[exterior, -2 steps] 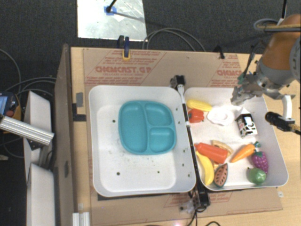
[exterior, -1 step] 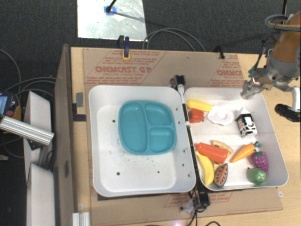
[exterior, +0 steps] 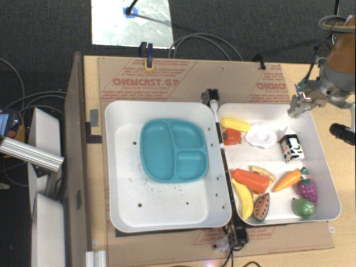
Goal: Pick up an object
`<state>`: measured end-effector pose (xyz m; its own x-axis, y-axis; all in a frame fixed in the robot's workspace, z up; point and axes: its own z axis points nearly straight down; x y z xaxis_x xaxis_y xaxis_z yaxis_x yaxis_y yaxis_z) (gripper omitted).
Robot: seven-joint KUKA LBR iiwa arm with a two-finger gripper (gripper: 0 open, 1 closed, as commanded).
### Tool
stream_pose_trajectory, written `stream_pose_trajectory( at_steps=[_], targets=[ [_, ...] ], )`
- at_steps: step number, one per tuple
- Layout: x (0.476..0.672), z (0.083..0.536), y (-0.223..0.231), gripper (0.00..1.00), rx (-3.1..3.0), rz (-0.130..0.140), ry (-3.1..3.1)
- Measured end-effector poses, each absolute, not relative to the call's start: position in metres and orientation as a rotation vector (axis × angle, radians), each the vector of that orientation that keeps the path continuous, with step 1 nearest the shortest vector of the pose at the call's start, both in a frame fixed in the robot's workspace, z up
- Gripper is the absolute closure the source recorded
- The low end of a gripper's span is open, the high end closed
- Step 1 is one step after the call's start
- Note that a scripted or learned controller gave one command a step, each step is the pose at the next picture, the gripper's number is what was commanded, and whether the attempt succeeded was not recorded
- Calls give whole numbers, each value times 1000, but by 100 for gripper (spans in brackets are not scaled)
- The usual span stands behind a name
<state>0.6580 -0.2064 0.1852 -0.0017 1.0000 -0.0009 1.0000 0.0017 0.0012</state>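
Left white bin: teal sectioned plastic plate, centre frame. Right white bin: toy food, e.g. orange plastic carrot, lower right. Tool hovers upper right, over bin's far corner; grip state: cannot tell. Nothing lifted; pick not yet made.

Dark speckled carpet floor, shiny silver sheet lying on it with a blue tape patch, tan wooden bench under printed cardboard, black cables looping behind, metal bar at left
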Motion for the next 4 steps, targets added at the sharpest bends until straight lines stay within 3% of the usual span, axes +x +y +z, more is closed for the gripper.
stream_pose_trajectory(
  at_steps=[1, 2, 3, 4],
  targets=[
    [670, 196, -206, 100, 2214, 2, 2225],
    [669, 196, -206, 0, 2215, 0, 2226],
    [637, 81, -207, 0, 2219, -1, 2223],
    [640, 94, -205, 100, 2214, 4, 2226]
  ],
)
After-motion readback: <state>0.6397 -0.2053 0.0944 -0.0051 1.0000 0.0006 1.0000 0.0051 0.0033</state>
